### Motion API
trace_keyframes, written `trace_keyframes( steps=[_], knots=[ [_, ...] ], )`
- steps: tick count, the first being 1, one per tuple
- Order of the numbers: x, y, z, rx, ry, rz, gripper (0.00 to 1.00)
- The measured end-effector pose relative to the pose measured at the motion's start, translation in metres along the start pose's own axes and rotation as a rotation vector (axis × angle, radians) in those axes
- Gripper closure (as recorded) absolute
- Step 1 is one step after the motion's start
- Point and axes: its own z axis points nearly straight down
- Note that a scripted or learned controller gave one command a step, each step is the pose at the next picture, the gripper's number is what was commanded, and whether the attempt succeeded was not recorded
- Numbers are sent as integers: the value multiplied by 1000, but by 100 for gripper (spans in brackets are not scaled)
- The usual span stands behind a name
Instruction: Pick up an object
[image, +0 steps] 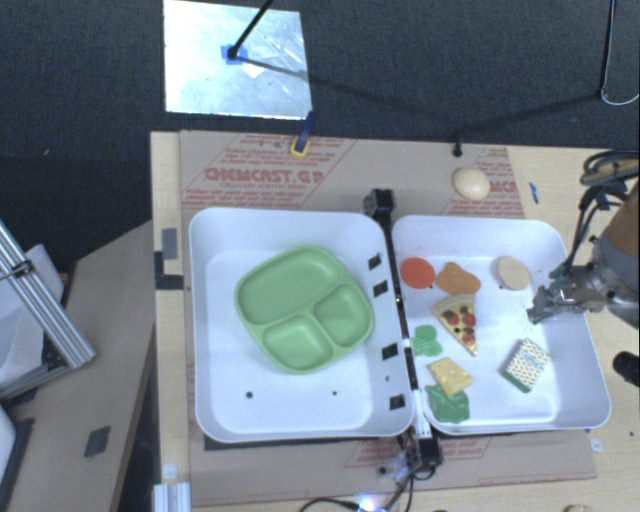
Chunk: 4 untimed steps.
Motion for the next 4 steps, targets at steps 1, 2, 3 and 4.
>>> trace_keyframes(
  steps=[1,2,3,4],
  knots=[
    [0,2,-28,1,0,0,100],
    [60,21,-24,3,4,-6,100],
    [113,47,-33,2,4,-6,100],
    [162,57,-23,4,3,-5,100]
  ],
)
